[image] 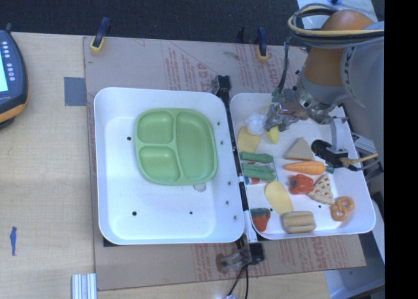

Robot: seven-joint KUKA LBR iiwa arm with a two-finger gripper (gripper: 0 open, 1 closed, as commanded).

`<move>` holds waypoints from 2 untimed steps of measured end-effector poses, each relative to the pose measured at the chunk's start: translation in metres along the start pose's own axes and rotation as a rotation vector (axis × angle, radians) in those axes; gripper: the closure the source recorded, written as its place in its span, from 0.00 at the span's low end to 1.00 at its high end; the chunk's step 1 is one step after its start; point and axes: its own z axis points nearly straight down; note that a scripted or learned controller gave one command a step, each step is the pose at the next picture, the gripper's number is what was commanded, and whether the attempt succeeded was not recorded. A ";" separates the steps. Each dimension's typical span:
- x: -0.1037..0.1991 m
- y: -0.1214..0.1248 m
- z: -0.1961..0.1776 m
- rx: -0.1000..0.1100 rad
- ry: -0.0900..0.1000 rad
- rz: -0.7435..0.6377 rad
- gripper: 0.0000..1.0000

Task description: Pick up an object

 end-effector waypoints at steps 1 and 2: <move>0.055 -0.068 -0.067 0.001 0.001 0.000 1.00; 0.052 -0.066 -0.064 -0.001 -0.001 0.004 0.00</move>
